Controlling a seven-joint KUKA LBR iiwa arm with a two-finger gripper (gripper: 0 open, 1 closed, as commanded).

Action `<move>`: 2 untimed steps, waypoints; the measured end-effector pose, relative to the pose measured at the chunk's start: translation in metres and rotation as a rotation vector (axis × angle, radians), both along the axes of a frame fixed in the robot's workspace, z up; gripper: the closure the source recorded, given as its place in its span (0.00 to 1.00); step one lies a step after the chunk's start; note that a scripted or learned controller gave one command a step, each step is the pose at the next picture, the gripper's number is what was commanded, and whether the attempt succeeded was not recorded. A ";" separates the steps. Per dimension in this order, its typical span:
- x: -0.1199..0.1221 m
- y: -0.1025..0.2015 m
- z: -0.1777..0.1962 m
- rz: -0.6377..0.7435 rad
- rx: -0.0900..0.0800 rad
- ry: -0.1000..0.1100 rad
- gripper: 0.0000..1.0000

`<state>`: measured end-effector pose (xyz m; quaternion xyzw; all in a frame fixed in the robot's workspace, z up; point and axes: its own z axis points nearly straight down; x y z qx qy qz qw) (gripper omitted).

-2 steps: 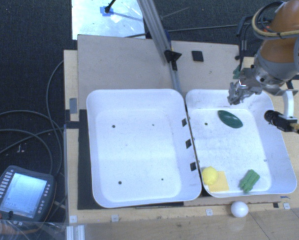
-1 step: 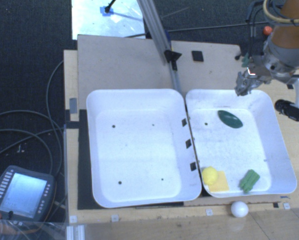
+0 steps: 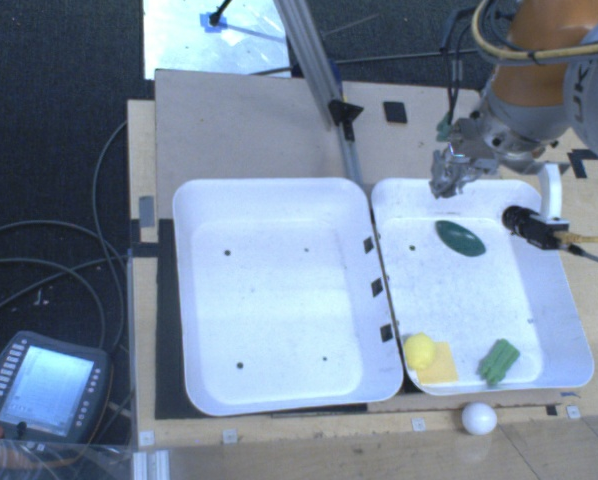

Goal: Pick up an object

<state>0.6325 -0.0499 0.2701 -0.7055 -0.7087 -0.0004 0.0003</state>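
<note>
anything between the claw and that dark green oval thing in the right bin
Nothing visible. The claw hangs over the right bin's far edge, and bare white floor lies between it and the dark green oval.

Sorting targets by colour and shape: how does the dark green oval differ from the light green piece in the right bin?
The oval is dark teal-green and smooth; the light green piece is brighter and ridged. The oval is rounded, the piece blocky and elongated. The oval lies near the bin's far end, close to the gripper; the piece lies at the near edge. Both rest in the right bin.
</note>
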 end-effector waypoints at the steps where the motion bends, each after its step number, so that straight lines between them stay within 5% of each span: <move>1: -0.010 0.058 -0.001 0.000 0.000 0.000 1.00; 2: -0.012 0.113 -0.020 0.000 0.000 0.000 1.00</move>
